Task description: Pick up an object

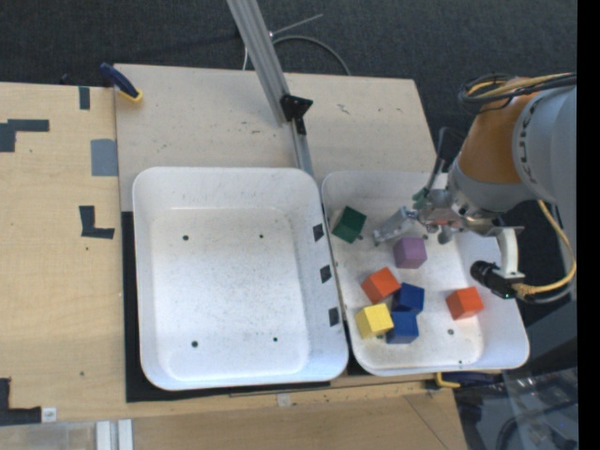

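Note:
My gripper (pixel 411 232) hangs over the upper middle of the right bin (pixel 502 350), its fingers spread apart, one reaching left (pixel 382 234) and one to the right. A purple cube (pixel 410 251) lies just in front of the fingertips, on the bin floor and not held. A green cube (pixel 349 224) sits to the left by the bin's wall. Below are an orange cube (pixel 381 284), two blue cubes (pixel 408 298) stacked close together, a yellow cube (pixel 375 321) and another orange cube (pixel 464 302) to the right.
The left bin (pixel 225 279) stands beside the right one, their rims touching. A slanted metal pole (pixel 267 54) crosses the back of the bench. Cables (pixel 525 289) trail from the arm at the right bin's edge.

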